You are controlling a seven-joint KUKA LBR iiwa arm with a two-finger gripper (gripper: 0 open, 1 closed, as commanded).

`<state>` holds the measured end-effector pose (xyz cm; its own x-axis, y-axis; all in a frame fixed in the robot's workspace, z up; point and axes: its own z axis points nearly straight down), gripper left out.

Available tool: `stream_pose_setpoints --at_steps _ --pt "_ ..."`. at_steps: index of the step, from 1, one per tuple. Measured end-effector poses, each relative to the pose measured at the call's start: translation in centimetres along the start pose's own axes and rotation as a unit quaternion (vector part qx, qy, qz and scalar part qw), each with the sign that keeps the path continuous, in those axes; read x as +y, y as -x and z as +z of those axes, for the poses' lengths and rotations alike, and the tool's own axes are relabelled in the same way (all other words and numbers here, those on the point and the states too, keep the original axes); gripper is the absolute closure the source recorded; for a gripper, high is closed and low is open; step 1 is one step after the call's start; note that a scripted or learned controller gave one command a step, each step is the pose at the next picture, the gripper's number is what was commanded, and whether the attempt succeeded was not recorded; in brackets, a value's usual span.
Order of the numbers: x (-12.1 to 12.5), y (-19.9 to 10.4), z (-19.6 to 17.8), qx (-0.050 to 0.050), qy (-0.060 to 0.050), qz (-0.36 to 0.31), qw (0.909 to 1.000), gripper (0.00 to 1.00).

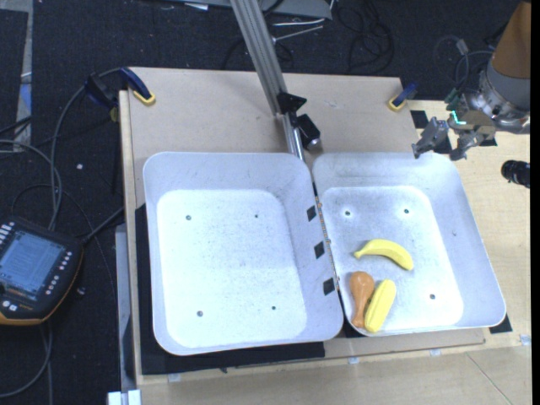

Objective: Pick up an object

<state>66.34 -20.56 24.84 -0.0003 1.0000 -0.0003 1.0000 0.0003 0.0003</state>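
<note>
Parked high at the upper right, above the far right corner of the right bin [472,226], well apart from anything graspable: the end effector [447,137]. Fingers look spread fairly wide with nothing between them, though small and dark against the tabletop [211,108].

Candidates all in the right bin, clustered toward its near left part. Counted: one banana [386,252] lying curved and alone near the bin's middle; one corn cob [380,304], yellow, lying lengthwise close to the near rim; one orange-brown drumstick-shaped piece [361,295] touching the corn cob on its left side. Three objects in total. Two bins, the left bin [224,251] bearing no objects.

To do the step well, probably best to aim for the banana: free on all sides, so room for both fingers. Bring the end effector down and toward the bin's centre, turn the wrist so the fingers straddle the banana across its narrow width near the middle of the curve, descend until nearly at the bin floor, then close. Corn cob and drumstick piece riskier, being pressed together and near the sloped wall.
</note>
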Motion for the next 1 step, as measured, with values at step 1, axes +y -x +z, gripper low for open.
stream_pose_setpoints --at_steps 1 --pt "0.0 0.0 0.0 0.0 0.0 0.0 1.0 0.0"
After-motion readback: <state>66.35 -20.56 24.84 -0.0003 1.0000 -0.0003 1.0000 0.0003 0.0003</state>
